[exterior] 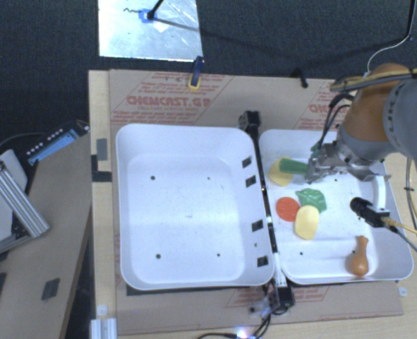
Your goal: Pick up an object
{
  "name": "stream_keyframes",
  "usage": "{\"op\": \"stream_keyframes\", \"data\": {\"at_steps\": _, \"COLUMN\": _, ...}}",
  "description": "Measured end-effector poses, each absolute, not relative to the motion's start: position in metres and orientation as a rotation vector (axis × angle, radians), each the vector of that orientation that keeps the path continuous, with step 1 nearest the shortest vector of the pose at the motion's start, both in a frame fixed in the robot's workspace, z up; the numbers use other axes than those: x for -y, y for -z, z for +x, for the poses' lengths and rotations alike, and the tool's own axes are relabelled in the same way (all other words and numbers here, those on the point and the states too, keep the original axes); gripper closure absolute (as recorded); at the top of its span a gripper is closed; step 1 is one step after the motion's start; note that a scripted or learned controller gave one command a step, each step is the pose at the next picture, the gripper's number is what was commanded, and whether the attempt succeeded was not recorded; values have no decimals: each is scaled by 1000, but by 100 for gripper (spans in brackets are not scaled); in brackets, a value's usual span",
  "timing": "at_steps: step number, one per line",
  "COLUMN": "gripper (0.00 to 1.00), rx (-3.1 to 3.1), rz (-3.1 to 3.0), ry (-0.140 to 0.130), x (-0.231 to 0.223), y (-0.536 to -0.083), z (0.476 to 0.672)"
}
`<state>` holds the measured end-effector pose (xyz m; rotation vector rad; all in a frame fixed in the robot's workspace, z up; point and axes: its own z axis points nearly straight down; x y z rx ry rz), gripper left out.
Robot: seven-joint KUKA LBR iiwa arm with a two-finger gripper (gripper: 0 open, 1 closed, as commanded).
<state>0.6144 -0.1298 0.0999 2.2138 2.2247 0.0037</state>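
In the right bin (pixel 333 246), seen from the camera above the bench, the gripper (pixel 319 170) hangs low over the far half, at the end of the grey arm (pixel 400 119) that comes in from the right. From where I stand I cannot tell whether it is spread or pressed together, and nothing shows clearly pinched in it. Just to its left lies a green stick (pixel 291 166), its near end close to the gripper's tip; I cannot tell whether they touch. The stick's other end rests over a pale yellow piece (pixel 279 179) by the bin's left wall. Nearer the camera sits a red disc (pixel 287 207), with a green leafy piece (pixel 312 198) just beside it on the right. A yellow oval (pixel 307 222) touches both from below. Well apart, toward the near right corner, lies a brown gourd-shaped piece (pixel 359 258). The left bin (pixel 187 210) sits alongside, joined at the middle wall.
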Motion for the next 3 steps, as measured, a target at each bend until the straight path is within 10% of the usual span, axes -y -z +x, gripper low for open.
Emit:
{"op": "stream_keyframes", "data": {"at_steps": 2, "gripper": 100, "rx": -2222, "rz": 2222, "ry": 1, "x": 132, "y": -84, "z": 497}}
{"op": "stream_keyframes", "data": {"at_steps": 3, "gripper": 100, "rx": -2228, "rz": 2207, "ry": -10, "x": 89, "y": -138, "z": 545}}
